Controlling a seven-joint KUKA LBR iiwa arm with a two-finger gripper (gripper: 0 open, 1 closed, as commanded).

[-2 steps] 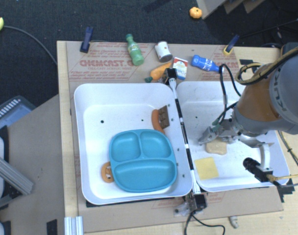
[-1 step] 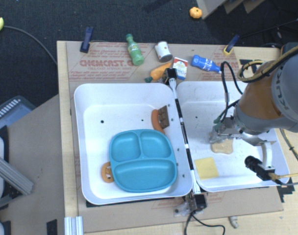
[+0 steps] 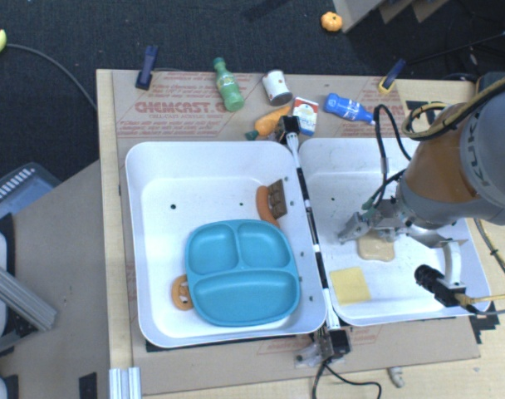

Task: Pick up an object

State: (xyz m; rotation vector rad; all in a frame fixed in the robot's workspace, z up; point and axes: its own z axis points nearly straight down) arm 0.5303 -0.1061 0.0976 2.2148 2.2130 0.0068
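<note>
The gripper (image 3: 362, 225) is low in the right bin (image 3: 344, 169), just beside a pale flat beige piece (image 3: 377, 250), but I cannot tell how its fingers stand, and nothing looks lifted yet, so I judge that grasping and raising are left to do.

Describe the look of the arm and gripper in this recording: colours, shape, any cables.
The arm is thick and rounded, with a grey shell and a broad orange band above the wrist. Black cables loop beside it near the bench's back edge. The gripper is a small grey metal assembly ending in slim fingers, with a bit of green on it. No markings are legible.
</note>
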